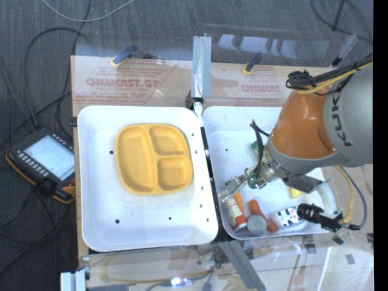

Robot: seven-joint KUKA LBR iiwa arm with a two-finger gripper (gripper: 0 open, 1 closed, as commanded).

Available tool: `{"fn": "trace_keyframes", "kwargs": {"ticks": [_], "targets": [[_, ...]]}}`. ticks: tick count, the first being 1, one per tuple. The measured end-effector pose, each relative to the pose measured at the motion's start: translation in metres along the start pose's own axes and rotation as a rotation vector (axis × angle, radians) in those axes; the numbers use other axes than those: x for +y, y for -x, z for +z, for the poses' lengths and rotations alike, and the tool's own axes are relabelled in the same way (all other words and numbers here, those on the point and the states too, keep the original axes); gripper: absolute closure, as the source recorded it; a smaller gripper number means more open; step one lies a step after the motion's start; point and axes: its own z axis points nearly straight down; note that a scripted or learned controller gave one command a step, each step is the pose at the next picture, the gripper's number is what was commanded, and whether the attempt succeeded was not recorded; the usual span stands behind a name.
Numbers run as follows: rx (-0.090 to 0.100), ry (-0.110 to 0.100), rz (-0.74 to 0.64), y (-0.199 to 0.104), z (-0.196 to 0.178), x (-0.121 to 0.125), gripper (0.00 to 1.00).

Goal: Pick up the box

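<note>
A small white box (pixel 289 217) with dark and coloured print lies near the front wall of the right bin (pixel 227 141). My gripper (pixel 237 187) hangs low over the left part of that bin, pointing toward its left wall. It is well to the left of the box and apart from it. The grey and orange arm covers the bin's right half.
Just below the gripper lie a small bottle (pixel 230 210), two orange carrot-like pieces (pixel 239 204) (pixel 259 211) and a grey round cap (pixel 256 225). A yellow piece (pixel 295 193) peeks out under the arm. The left bin (pixel 97 223) holds a yellow divided plate (pixel 154 158).
</note>
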Motion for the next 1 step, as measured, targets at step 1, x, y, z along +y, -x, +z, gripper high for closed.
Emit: {"fn": "trace_keyframes", "kwargs": {"ticks": [1], "targets": [[-0.003,0.0,-0.023,0.0346,-0.0004,-0.0168,0.0]]}}
